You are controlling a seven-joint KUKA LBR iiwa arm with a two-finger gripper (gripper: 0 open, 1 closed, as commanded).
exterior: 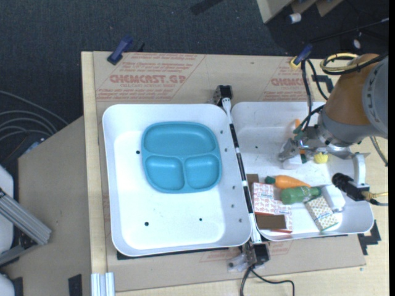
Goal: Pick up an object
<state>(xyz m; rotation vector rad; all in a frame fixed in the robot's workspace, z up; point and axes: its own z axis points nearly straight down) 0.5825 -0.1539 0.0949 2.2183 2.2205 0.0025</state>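
gripper (295, 151) sits low in the right bin (265, 119); we can't tell its state or whether it holds anything. nearest pick: the carrot (290, 181) just below it, beside the green bottle (300, 193). we judge it light, stiff, smooth; grab across mid-body.

I see two white bins: the left bin (123, 227) carries a turquoise-blue divided plate (181, 156), the right bin (259, 122) a mix of colours. There I make out an orange carrot-shaped piece (291, 181), a green bottle-shaped item (300, 193), a small yellow object (320, 158), a red-and-white patterned packet (264, 198) over a brown patch, and another red-speckled white packet (322, 213). My arm (352, 103) is grey and orange. The bench (154, 79) is tan board with reddish lettering.
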